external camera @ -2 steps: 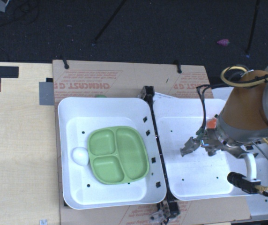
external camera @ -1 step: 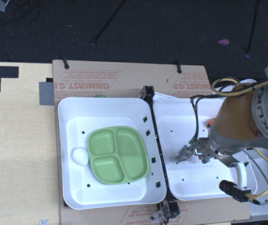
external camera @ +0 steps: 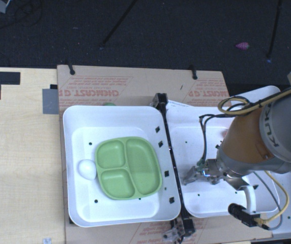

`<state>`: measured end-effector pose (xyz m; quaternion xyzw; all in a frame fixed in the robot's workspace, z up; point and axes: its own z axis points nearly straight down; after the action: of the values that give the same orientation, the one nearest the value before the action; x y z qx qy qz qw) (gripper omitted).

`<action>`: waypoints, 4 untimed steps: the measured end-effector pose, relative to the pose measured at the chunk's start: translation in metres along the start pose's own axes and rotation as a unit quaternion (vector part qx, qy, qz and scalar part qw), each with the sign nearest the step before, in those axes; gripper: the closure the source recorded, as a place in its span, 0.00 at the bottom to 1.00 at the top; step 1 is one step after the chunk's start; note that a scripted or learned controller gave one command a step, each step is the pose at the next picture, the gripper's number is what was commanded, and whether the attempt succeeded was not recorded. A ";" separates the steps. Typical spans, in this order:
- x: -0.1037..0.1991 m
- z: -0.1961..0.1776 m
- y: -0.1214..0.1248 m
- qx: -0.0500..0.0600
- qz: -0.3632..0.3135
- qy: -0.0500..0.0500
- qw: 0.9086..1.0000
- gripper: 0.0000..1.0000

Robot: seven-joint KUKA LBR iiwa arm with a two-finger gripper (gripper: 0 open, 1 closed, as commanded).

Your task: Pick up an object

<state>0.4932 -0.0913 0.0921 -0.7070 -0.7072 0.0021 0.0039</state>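
A green three-compartment plate (external camera: 127,166) lies flat in the middle of the left bin (external camera: 79,121). A small white ball-like object (external camera: 87,169) rests against the plate's left edge. My gripper (external camera: 193,176) hangs low in the right bin (external camera: 188,136), near its left wall and beside the divider between the bins. It is apart from the plate and the ball. The wrist and the orange band (external camera: 244,136) cover much of the right bin's floor. I see nothing held at the gripper's tip.
A black divider strip (external camera: 168,156) runs between the two bins. Cardboard (external camera: 135,85) lies under and behind them. Cables (external camera: 206,131) loop from the wrist over the right bin. The pale bench top (external camera: 18,161) extends to the left.
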 end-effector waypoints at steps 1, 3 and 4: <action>-0.002 -0.012 0.000 -0.001 0.004 0.000 1.000 1.00; -0.010 -0.107 0.000 -0.005 0.000 -0.001 1.000 1.00; -0.010 -0.121 0.001 -0.004 0.000 -0.001 1.000 1.00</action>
<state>0.4949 -0.1020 0.2125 -0.7070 -0.7072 0.0002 0.0005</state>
